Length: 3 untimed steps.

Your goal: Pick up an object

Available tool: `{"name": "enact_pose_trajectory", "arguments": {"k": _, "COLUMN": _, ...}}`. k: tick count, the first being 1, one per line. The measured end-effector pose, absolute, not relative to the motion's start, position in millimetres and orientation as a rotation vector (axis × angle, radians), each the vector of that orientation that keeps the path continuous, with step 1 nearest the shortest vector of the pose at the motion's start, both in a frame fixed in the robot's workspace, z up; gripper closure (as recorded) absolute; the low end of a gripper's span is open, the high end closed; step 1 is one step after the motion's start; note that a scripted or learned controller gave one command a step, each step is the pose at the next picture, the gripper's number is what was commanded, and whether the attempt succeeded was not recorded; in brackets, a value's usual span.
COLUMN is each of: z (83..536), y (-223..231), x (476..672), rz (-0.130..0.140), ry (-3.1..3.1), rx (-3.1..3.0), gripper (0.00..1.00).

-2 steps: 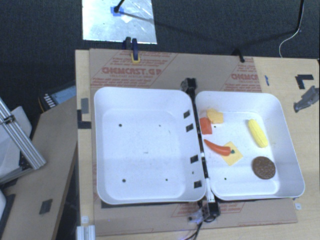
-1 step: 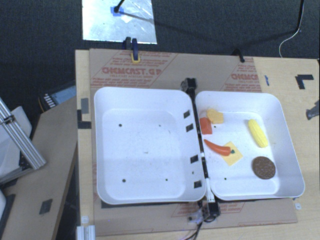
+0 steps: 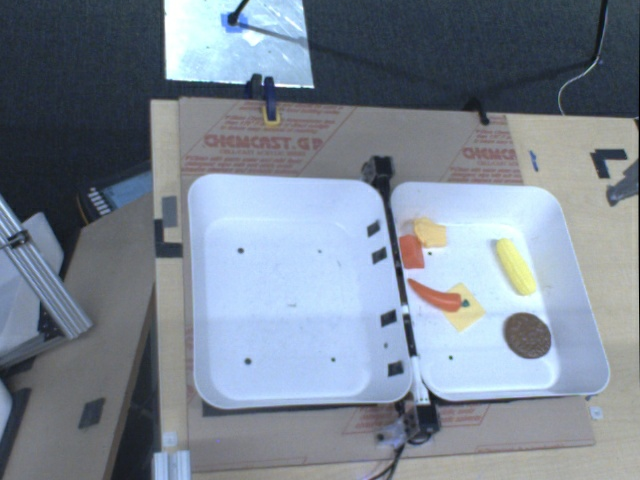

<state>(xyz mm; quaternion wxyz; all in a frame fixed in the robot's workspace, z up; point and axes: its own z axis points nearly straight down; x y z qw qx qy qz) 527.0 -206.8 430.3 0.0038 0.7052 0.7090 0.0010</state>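
Over on the right side of the bench [image 3: 100,268], all the candidates sit in the right bin [image 3: 575,268]: a yellow corn cob [image 3: 515,265] toward the far right, a round brown cookie-like disc [image 3: 527,335] nearer the front corner, a red chilli pepper [image 3: 436,293] lying across a flat yellow cheese slice [image 3: 464,311], and up by the divider a small orange-red block [image 3: 411,251] touching a pale yellow piece [image 3: 431,233]. Every one of them rests flat on the bin floor, nothing lifted, nothing tilted in mid-air. The left bin [image 3: 205,268] carries no toys at all. At the far right edge a sliver of grey, probably part of the arm [image 3: 624,183], pokes in well apart from the objects and outside the bin rim. Whether the jaws are spread or pressed together I cannot tell from this sliver. So my read: the pick has not begun in earnest. Choosing a target, coming down over it, closing and lifting are all left to do. The corn cob and the disc lie well apart from the rest, which looks like the easier approach; the pepper on the cheese could drag its neighbour along.
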Motion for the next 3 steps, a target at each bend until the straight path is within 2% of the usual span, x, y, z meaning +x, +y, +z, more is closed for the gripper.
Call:
{"name": "enact_pose_trajectory", "arguments": {"k": 1, "z": 457.6, "y": -207.0, "x": 485.2, "rz": 0.004, "ry": 2.218, "rx": 2.217, "gripper": 0.0}}
{"name": "enact_pose_trajectory", "arguments": {"k": 2, "z": 486.0, "y": -206.6, "x": 528.0, "rz": 0.003, "ry": 2.222, "rx": 2.21, "gripper": 0.0}}
{"name": "enact_pose_trajectory", "arguments": {"k": 3, "z": 495.8, "y": -206.7, "x": 526.9, "rz": 0.004, "ry": 2.225, "rx": 2.205, "gripper": 1.0}}
